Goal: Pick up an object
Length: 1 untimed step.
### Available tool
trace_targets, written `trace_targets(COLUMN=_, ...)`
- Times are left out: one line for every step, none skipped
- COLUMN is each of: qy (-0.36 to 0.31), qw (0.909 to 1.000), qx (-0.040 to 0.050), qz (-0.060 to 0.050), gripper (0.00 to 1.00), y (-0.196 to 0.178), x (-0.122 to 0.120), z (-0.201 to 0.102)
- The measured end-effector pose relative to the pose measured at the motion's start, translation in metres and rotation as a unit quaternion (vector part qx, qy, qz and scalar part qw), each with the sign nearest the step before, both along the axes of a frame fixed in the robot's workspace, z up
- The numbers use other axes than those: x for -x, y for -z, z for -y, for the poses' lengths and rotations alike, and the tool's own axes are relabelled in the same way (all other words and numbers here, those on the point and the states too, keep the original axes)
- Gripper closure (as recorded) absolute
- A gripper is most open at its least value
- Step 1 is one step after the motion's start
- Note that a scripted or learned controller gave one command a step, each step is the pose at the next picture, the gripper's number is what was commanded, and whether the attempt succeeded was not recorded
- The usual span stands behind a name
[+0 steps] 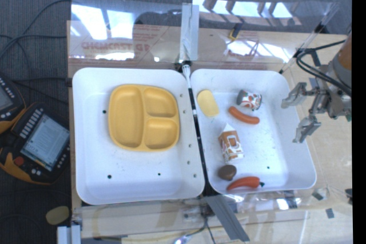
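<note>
Right bin (pixel 297 168): toy food well left of fingers. Left bin (pixel 91 180): yellow divided plate (pixel 144 117). Gripper (pixel 302 114) at right bin's right edge, fingers spread open, nothing between. Small carton (pixel 230 145), sausage (pixel 244 116), red pepper (pixel 243 183), can (pixel 249 100).

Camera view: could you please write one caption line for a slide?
Open gripper poised at the right bin's edge, which holds toy foods; yellow divided tray in the left bin.
</note>
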<state>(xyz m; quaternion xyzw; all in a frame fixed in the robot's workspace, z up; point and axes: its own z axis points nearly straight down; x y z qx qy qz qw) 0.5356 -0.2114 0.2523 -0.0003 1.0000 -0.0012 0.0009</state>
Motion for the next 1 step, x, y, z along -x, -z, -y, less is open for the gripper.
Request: trace_targets(qy=0.193, qw=0.9811, qx=-0.0005, qz=0.003, gripper=0.00, y=0.1621, x=0.0058, z=0.0115)
